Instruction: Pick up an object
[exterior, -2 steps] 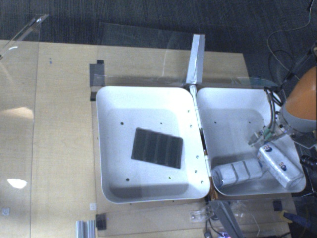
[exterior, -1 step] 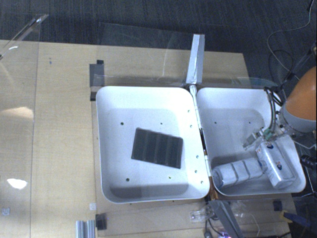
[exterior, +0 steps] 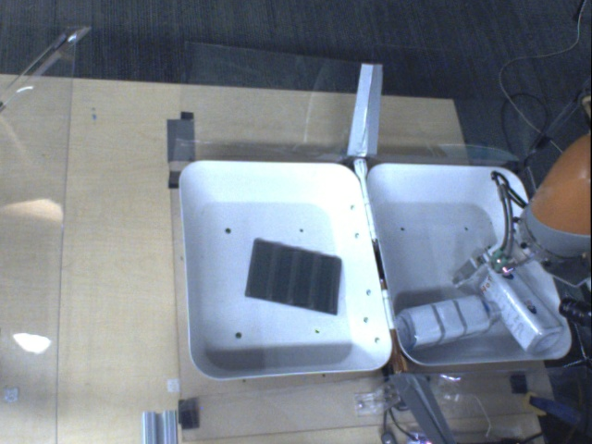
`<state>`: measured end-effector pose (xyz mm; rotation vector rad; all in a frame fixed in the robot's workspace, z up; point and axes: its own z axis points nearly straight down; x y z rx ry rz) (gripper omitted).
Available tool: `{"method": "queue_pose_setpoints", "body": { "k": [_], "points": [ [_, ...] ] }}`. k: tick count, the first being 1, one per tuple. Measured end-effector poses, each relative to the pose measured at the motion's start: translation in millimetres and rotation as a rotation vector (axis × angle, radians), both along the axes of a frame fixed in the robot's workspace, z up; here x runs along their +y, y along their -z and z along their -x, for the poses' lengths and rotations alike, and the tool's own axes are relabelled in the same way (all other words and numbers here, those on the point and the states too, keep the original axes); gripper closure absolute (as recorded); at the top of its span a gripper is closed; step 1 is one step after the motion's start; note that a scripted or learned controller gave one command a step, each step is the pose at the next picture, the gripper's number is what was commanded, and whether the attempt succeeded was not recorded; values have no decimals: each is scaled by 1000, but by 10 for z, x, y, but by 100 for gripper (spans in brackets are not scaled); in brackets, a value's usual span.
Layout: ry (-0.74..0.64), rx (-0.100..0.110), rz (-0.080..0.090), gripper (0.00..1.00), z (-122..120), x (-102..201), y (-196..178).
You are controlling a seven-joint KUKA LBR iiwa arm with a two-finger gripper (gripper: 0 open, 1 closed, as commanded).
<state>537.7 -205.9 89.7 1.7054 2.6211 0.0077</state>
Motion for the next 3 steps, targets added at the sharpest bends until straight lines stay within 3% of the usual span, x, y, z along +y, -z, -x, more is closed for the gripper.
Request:
{"method": "queue_pose_setpoints", "body": {
  "k": [1, 2, 3],
  "points": [
    [-1, -6, -1, 100, -30, 14, -122],
    [0, -6, 0, 0, -29, 11, -123],
    [-26, -1, 1, 0, 33, 0, -3]
  ]
}}
